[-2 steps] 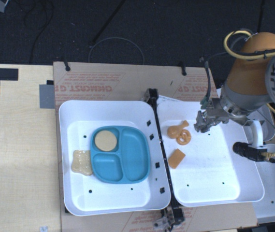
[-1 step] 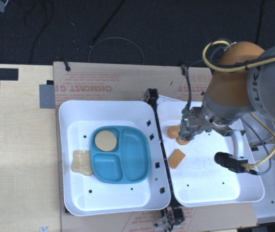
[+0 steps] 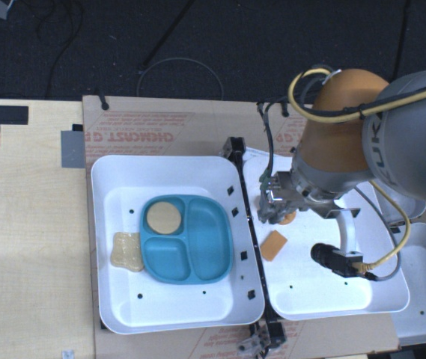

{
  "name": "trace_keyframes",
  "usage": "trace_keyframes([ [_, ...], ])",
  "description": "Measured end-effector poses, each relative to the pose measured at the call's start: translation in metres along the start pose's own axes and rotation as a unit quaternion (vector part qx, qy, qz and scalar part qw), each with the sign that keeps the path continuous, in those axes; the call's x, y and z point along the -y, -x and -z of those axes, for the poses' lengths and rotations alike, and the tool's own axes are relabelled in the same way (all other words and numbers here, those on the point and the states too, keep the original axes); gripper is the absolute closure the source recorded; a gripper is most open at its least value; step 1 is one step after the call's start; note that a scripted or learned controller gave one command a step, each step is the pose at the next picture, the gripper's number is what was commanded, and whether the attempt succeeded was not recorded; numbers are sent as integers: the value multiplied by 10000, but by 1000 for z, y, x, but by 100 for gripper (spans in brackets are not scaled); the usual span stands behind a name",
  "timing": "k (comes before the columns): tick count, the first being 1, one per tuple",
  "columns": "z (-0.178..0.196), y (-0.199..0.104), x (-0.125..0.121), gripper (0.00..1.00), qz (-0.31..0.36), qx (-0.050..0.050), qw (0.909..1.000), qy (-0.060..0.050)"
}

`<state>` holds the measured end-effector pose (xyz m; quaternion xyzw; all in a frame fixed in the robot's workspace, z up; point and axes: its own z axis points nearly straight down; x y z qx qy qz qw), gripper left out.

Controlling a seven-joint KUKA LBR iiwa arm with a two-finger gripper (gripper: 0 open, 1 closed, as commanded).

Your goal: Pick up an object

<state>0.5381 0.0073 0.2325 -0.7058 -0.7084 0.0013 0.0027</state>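
Orange and wedge-like, the block (image 3: 273, 244) lies on the floor of the right bin (image 3: 302, 305) just nearer the camera than the hand (image 3: 274, 212), long axis slanting toward it, though whether that hand is released or clenched I cannot tell.

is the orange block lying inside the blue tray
No, the orange block lies on the floor of the right bin, while the blue tray sits in the left bin.
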Motion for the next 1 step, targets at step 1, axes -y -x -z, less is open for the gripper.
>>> trace_keyframes([
  [1, -10, -56, 9, 100, 2, 3, 10000, -2],
])
